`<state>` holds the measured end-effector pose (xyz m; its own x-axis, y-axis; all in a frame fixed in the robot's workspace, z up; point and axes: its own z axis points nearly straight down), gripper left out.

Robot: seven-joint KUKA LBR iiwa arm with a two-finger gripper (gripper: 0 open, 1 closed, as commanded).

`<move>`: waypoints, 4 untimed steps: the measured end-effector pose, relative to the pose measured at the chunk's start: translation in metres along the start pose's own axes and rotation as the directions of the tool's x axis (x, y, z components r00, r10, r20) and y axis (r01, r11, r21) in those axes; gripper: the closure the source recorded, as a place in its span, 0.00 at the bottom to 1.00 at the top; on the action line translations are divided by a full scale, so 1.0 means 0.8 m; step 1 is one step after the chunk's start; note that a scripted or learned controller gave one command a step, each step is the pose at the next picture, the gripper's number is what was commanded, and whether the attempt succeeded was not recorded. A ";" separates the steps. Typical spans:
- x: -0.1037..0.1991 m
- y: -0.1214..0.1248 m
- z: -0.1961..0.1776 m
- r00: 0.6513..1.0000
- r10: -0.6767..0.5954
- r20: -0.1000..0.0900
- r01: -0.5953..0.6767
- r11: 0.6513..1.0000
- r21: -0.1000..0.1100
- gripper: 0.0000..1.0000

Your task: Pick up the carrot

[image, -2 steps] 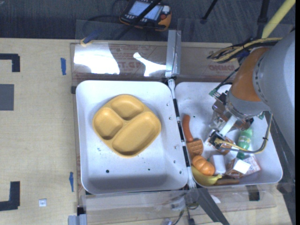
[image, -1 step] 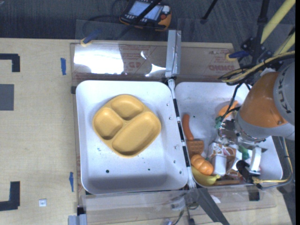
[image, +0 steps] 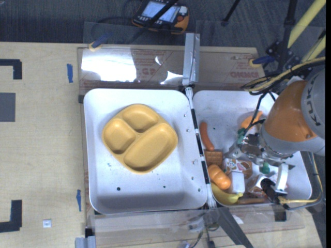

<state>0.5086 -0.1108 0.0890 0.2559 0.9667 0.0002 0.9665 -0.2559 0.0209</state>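
Orange carrot (image: pixel 206 134) lies left of the fingers (image: pixel 247 161); their spread is perhaps hidden.

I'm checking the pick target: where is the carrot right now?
The carrot lies in the right bin, along its left wall beside the divider, just above the pile of toy food.

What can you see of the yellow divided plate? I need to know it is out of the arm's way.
The yellow divided plate looks like smooth plastic, rounded in outline, with three shallow compartments: two smaller ones toward the far side and one larger near one. It lies flat and face up on the floor of the left bin, roughly centred, turned at a slant. Nothing lies in it or touches it. The arm is over the right bin.
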 end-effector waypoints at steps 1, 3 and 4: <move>-0.035 0.063 -0.061 0.862 0.506 0.012 -0.506 0.862 0.019 0.00; -0.062 0.191 -0.018 0.979 0.203 0.003 -0.203 0.978 0.049 0.00; -0.061 0.208 -0.020 0.991 0.135 0.007 -0.136 0.988 0.077 0.00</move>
<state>0.6563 -0.2003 0.1081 0.3846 0.9231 -0.0036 0.9215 -0.3842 -0.0564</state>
